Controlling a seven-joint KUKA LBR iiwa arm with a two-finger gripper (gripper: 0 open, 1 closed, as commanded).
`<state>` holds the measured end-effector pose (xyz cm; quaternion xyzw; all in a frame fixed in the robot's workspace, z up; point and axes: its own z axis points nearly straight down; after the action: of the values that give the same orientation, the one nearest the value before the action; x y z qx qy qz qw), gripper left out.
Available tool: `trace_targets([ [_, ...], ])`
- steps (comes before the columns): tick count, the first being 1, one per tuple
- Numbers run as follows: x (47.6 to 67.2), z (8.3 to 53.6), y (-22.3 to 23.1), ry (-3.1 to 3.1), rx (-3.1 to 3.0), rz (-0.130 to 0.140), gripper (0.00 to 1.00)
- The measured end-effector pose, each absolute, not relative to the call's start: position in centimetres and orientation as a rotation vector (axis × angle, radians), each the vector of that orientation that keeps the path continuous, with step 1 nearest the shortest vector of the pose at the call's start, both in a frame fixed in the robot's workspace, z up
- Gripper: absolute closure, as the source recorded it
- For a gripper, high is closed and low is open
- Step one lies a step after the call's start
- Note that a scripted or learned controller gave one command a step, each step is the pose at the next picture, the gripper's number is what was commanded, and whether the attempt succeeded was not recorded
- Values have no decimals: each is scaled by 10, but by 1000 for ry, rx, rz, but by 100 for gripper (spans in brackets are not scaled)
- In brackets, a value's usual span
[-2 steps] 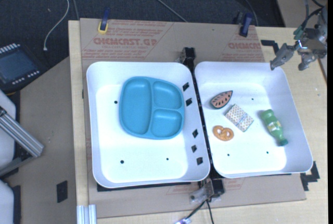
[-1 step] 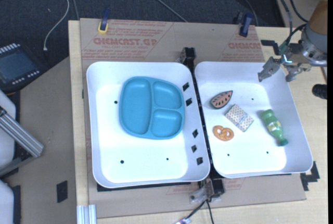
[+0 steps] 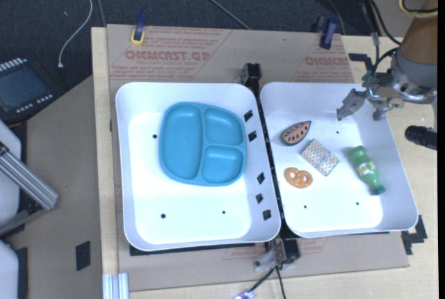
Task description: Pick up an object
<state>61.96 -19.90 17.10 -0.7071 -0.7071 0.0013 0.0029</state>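
**Gripper poised over the right bin, nothing held**

The two-finger gripper (image 3: 363, 104) is seen above the far right corner of the right white bin (image 3: 334, 224), its fingers spread wide with nothing between them. Four candidates are grouped in this bin: a brown leaf-shaped biscuit (image 3: 296, 132) at about 10 o'clock from the bin's centre, a small speckled grey packet (image 3: 319, 156) near the centre, a tan pretzel (image 3: 299, 178) at 7 o'clock, and a green plastic bottle (image 3: 366, 168) lying flat at 3 o'clock. The bottle is judged the likeliest target, being nearest. A blue sectioned plastic plate (image 3: 203, 144) is kept in the left white bin (image 3: 139, 221), apart from the pickable items.
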Motion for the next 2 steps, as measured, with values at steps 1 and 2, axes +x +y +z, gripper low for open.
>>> trace_targets([
  [1,623,127,-203,-2219,-2218,3,0],
  [2,624,142,-203,-2223,-2222,-2,100],
])
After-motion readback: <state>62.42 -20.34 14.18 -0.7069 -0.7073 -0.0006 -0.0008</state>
